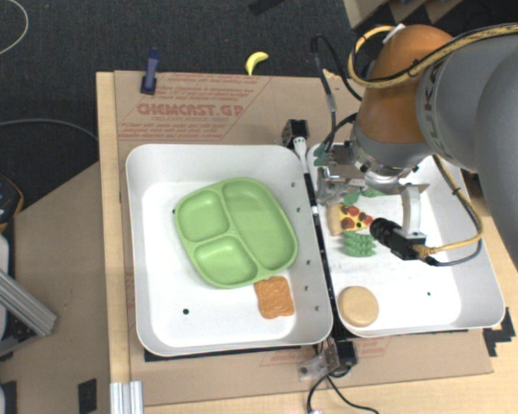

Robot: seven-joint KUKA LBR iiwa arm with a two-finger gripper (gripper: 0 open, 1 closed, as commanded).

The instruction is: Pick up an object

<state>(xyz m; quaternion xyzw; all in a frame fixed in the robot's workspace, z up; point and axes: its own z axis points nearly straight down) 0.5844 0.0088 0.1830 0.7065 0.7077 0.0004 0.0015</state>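
Green tray [235, 231] fills left bin [147, 257]; edges perhaps passable.

Red print "CHEMCAST" on brown board [198, 106] behind bins (smaller lines unreadable).

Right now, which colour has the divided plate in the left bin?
Light green; the divided plate shows best in the camera view.

A: Bright, even light from above; the white bins [147, 231] almost glare; soft shadows hug their inner walls.

B: Agreed; centre fairly sharp, slightly grainy; the arm [466, 84] at right looms large and soft.
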